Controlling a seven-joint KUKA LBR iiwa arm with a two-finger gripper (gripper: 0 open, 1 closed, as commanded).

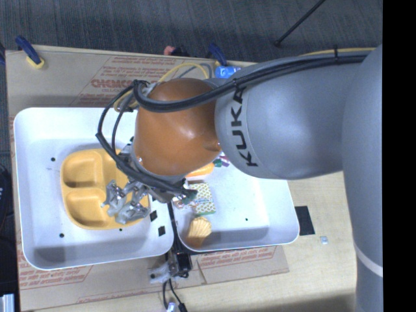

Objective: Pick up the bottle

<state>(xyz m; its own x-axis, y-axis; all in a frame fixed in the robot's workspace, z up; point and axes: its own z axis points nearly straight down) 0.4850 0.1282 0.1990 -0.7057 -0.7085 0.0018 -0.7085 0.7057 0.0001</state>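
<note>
Looking down on the bench [325, 200] now: pale wood, with a printed cardboard sheet [78, 77] spread across it and the two white bins sitting on top. Dark ribbed carpet [130, 12] runs along the 12 o'clock edge of the view. A blue clamp [30, 52] bites the cardboard at 10 o'clock and a second blue clamp [218, 54] sits near 12. A small black square [303, 220] lies on the bench at 4 o'clock from the right bin [273, 207].

The arm [292, 122] sweeps in big from 3 o'clock, with its orange band [172, 129] over the seam between the bins. The gripper [127, 202] is down in the left bin [32, 174], right over the 4 o'clock corner of a yellow divided tray [81, 187] — spread or closed, I cannot tell, and nothing can be seen held in it.

In the right bin, a checked packet [203, 200] lies just at 5 o'clock from the wrist, with a yellow ridged toy [199, 229] at 6 o'clock from it, near the rim. The bottle — I cannot tell where it is among these.
</note>
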